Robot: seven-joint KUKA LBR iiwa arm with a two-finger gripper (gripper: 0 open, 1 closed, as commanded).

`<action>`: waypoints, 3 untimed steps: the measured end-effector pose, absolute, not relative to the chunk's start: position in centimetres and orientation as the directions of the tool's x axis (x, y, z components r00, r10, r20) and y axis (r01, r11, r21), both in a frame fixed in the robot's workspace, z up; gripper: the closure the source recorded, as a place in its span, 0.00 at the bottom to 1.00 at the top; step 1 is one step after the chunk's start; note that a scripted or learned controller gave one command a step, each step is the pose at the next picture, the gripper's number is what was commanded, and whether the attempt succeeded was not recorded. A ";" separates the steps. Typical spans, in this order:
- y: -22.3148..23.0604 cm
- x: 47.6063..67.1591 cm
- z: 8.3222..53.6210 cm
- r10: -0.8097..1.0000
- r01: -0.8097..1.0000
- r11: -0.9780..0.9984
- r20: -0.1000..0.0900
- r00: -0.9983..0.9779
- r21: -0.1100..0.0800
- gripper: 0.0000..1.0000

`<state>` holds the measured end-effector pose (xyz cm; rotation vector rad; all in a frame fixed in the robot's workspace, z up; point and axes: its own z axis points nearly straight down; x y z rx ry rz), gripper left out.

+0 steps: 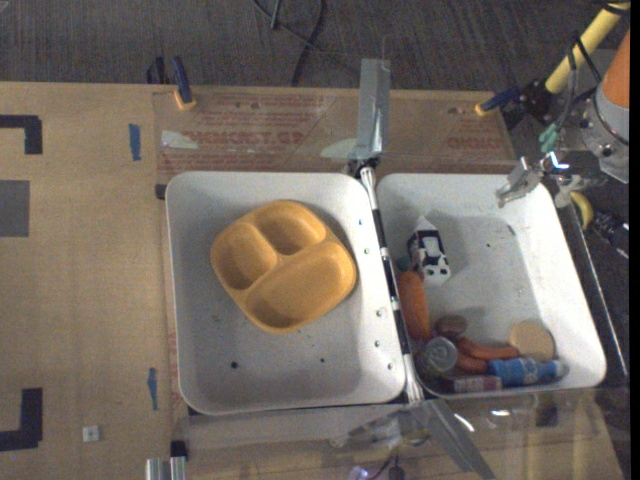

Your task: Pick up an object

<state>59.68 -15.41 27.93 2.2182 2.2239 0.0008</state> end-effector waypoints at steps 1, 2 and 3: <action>-12.1 58.6 13.1 0.994 0.994 -0.114 0.000 0.114 0.002 0.00; -10.0 62.6 10.7 0.999 0.999 -0.034 -0.006 0.035 0.034 0.00; -9.2 63.1 12.4 1.000 0.998 -0.030 0.007 0.030 0.048 1.00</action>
